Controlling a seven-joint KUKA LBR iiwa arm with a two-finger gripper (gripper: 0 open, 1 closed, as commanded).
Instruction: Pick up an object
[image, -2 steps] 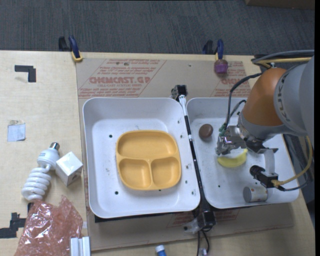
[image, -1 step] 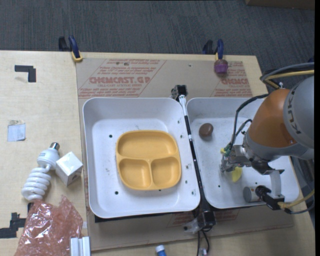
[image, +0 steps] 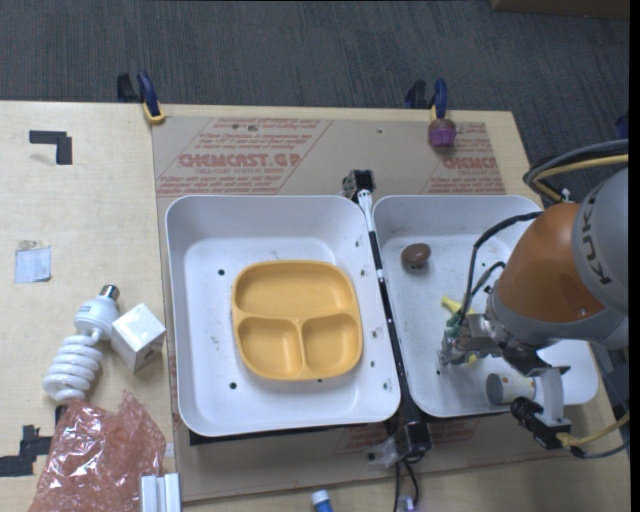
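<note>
A yellow three-section plate (image: 297, 319) lies in the left bin (image: 195, 300). In the right bin (image: 425, 395) a small brown rounded object (image: 416, 256) sits near the back left. The gripper (image: 458, 348) hangs low over the right bin's middle, in front of and to the right of the brown object. A small yellow piece (image: 452, 303) shows just behind the gripper, partly hidden by the wrist. The arm's orange band (image: 545, 265) and grey body cover the bin's right half.
Left of the bins on the bench lie a spiral light bulb (image: 78, 352), a white cube (image: 138, 335) and a crumpled pinkish bag (image: 95, 460). A purple object (image: 442, 132) sits by a clamp at the back. Cables trail off the arm at the right.
</note>
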